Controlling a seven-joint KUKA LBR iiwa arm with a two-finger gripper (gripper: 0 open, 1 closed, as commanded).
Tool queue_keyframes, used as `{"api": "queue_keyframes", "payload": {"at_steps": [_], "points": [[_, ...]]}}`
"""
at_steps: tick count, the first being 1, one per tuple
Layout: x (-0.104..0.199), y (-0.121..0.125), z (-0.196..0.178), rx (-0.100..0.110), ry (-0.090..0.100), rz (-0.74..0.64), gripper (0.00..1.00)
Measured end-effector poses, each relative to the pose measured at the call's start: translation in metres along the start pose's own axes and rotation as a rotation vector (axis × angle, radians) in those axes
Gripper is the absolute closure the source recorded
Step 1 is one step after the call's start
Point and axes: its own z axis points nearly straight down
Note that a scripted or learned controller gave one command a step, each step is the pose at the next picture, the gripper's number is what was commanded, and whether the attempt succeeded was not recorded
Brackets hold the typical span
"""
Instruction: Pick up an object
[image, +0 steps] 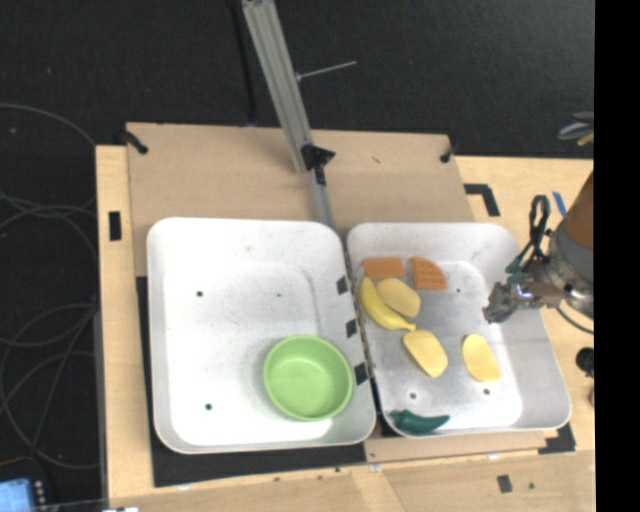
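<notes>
Broadly, a tan bench (230, 175) with two shallow white bins side by side: left bin (220, 270), right bin (470, 240), touching along their inner walls. Behind them, a slanted grey metal post (285, 90) running down to the gap between the bins.

At the right edge, the grey arm (572, 262) with its orange band, reaching in over the right bin's right side. Gripper (505, 300) low above bare bin floor, just above and to the right of the nearest yellow piece, nothing seen in its grasp; blurred, so cannot tell whether spread or pressed together.

In the left bin, a green bowl (307, 376), upright, near the front right corner.

In the right bin, a banana (375, 308) by the left wall, touching a pale yellow lump (401, 295). Behind these, two orange-brown blocks (383, 268) (428, 273) side by side. Nearer the front, two yellow pieces (426, 353) (481, 358), apart from each other. At the front rim, a dark green item (420, 422), too small to name
</notes>
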Motion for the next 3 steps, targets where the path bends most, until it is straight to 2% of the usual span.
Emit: {"api": "queue_keyframes", "payload": {"at_steps": [1,2,3], "points": [[0.064,0.007,-0.001,0.006,0.004,-0.005,1.00],[0.111,0.015,-0.011,0.005,0.004,-0.005,1.00],[0.167,0.022,-0.002,0.008,0.003,-0.003,1.00]]}}
